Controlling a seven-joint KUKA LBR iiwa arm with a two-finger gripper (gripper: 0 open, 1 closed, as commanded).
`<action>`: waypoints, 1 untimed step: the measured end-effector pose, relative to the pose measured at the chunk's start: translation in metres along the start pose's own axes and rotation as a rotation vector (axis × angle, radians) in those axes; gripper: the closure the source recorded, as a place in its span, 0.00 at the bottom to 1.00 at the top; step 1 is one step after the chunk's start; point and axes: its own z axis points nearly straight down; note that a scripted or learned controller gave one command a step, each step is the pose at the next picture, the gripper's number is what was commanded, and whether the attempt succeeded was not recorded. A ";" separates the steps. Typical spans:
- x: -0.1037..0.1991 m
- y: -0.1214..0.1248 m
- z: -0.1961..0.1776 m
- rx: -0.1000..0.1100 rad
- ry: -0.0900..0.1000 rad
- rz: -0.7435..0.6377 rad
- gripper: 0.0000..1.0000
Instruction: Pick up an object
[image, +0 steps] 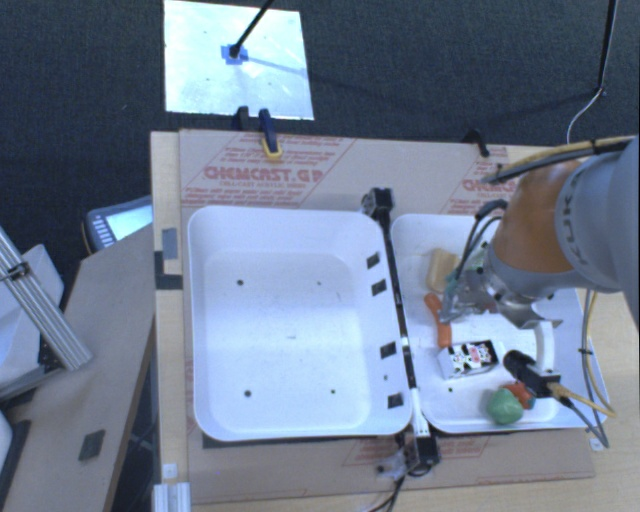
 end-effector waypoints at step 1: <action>0.051 0.010 -0.125 -0.011 0.003 -0.006 1.00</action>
